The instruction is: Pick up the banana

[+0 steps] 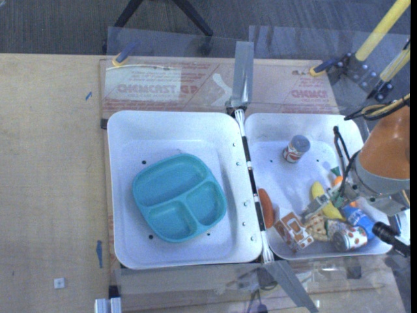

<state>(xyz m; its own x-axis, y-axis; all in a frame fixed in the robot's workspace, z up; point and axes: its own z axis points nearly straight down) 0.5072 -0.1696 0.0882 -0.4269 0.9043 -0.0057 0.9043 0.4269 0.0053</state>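
Camera view: banana (324,199) lies in the right bin (268,130), low right, crowded among a small box (291,230), a can (346,237) and a red sausage-shaped item (266,205). Arm's gripper (328,198) sits right over the banana, probably lined up for a grasp. Jaws state: cannot tell, the wrist hides them. Upright tin (296,148) stands apart, further back. Left bin (124,135) carries a teal divided plate (179,196), likely a drop spot.
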